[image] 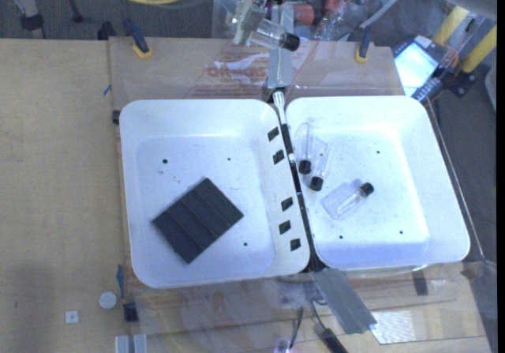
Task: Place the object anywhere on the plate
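**A:** Progress on the task, as you read it?

**B:** Hardly begun, I'd judge. The dark ribbed plate lies bare in the left bin, toward its near edge. The candidates for placing are in the right bin. One clear bottle with a black cap lies on its side near that bin's middle. Two more clear vials lie close together just beside the divider edge.

**A:** And the gripper?

**B:** The gripper hangs beyond the far edge of both bins, about in line with the divider and well apart from every bottle. Clear clutter sits around it, so I cannot tell whether it is open or closed, or whether it carries anything.

**A:** So the step in hand is the pick?

**B:** The approach to it, I think. The next move calls for coming in over the right bin and down onto one bottle. The lone one looks easier, being clear of neighbours and walls. It is round and may roll, so the grasp should go across its body.
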Robot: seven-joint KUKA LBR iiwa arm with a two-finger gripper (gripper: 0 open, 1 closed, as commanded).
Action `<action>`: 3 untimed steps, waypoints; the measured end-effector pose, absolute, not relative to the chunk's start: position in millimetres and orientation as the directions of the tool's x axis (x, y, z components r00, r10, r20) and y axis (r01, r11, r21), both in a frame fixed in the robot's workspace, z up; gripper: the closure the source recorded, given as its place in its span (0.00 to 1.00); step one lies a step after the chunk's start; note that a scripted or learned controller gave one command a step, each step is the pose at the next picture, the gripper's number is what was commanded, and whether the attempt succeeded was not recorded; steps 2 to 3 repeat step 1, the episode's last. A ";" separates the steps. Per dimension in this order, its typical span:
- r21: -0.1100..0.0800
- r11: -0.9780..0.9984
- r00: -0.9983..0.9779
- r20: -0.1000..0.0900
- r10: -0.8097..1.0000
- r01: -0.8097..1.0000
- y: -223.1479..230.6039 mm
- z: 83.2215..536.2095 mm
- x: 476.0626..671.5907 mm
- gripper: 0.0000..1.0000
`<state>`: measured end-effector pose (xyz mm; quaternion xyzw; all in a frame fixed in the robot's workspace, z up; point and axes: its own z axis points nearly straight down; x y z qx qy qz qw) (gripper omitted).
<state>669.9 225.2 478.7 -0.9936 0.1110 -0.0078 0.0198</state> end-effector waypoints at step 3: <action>-0.050 -0.973 0.974 0.014 -0.226 -0.225 224.7 489.7 670.8 1.00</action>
